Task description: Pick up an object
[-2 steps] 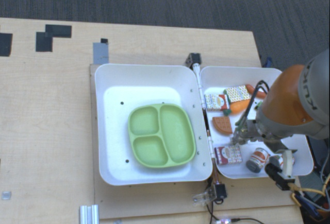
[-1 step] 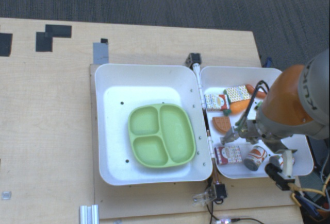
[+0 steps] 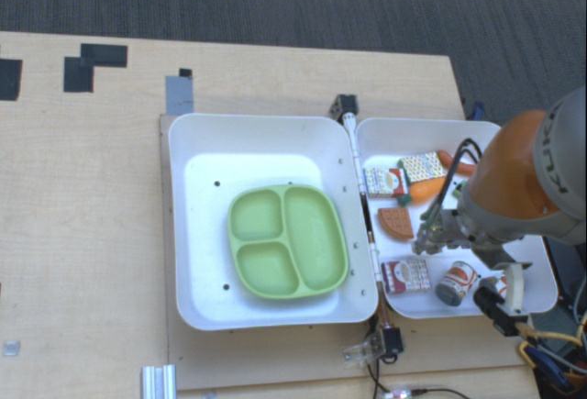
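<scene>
Right bin (image 3: 541,292), white, shallow: holds a clutter of small toy groceries. At its 12 o'clock, a speckled carton (image 3: 421,167) and a small white packet (image 3: 382,180) lie side by side; just below them an orange carrot (image 3: 425,191); toward 9 o'clock a brown wedge-shaped piece (image 3: 396,223); at 7 o'clock a red-and-white packet (image 3: 406,276); at 6 o'clock a small can (image 3: 455,284) on its side. Left bin (image 3: 206,205): one green three-compartment tray (image 3: 287,241), set toward 4 o'clock of the bin floor. Arm (image 3: 518,182), grey with orange band, enters from 3 o'clock and hangs over the middle of the right bin; gripper (image 3: 431,239) sits low between the brown wedge and the can, near both. Finger state: cannot tell, since the wrist body masks them from above. Task status: no item is seen lifted or between the fingers; all listed pieces appear to rest on the bin floor. Judged stage: approach or descent over a target, likely the wedge or the red-and-white packet. Remaining: close on one item, raise it clear.
</scene>
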Controlling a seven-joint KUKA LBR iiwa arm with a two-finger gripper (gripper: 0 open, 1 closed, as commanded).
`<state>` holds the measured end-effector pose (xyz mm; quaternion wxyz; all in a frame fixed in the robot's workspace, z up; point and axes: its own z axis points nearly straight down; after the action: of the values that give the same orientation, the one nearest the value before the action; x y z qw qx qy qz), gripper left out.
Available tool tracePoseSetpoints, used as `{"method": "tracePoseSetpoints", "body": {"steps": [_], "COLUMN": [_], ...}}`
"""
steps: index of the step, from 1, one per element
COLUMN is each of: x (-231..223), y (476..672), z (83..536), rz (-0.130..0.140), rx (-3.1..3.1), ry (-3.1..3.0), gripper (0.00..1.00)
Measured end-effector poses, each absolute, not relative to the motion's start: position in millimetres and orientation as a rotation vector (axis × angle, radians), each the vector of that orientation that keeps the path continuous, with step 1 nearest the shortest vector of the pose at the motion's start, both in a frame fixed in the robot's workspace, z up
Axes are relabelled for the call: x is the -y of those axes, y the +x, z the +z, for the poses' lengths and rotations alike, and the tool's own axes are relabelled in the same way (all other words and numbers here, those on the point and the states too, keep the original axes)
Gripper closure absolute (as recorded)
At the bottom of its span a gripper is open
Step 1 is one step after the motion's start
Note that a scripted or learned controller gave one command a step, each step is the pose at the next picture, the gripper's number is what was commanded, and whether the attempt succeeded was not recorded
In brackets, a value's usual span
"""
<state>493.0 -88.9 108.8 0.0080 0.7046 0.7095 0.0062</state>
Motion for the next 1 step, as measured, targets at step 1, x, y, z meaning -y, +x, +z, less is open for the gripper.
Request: {"method": "tracePoseSetpoints", "body": {"steps": [1], "x": [88.9], "y": [492.9], "z": [108.7], "rz": [0.019], "rx": [-2.218], "ry": [2.202], "gripper": [0.00]}}
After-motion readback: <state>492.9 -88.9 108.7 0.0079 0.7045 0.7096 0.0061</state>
